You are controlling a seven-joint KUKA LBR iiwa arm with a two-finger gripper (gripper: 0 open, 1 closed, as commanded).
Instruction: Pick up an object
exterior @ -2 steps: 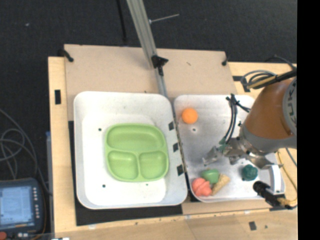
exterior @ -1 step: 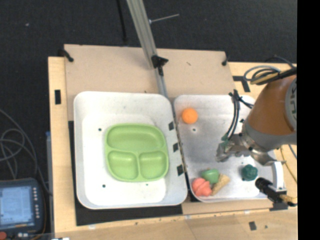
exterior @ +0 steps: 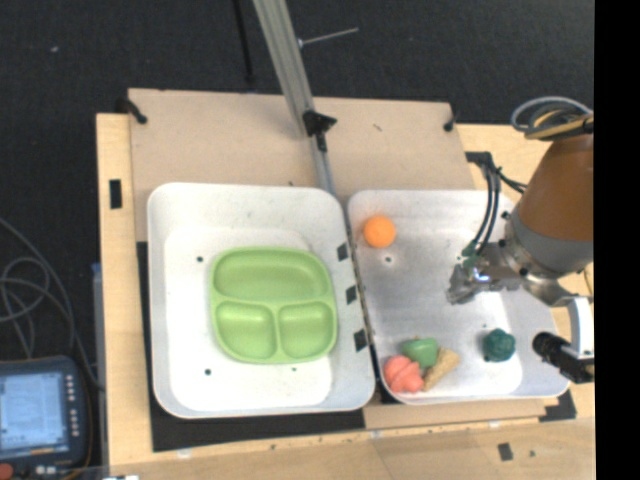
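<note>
Objects lie scattered in the right bin (exterior: 420,208): an orange ball (exterior: 379,232) near its upper left corner, a green toy (exterior: 421,350), a pink toy (exterior: 403,373) and a tan cone-shaped piece (exterior: 442,367) bunched together against the lower edge, and a dark teal object (exterior: 498,345) apart from them toward the lower right. One gripper (exterior: 464,286) hangs over the middle of that bin, above bare floor, between the ball and the teal object and touching neither; whether it is open or closed I cannot tell, and nothing is visibly held. Beside it, the left bin (exterior: 180,228) carries a green divided plate (exterior: 272,303) with three compartments
</note>
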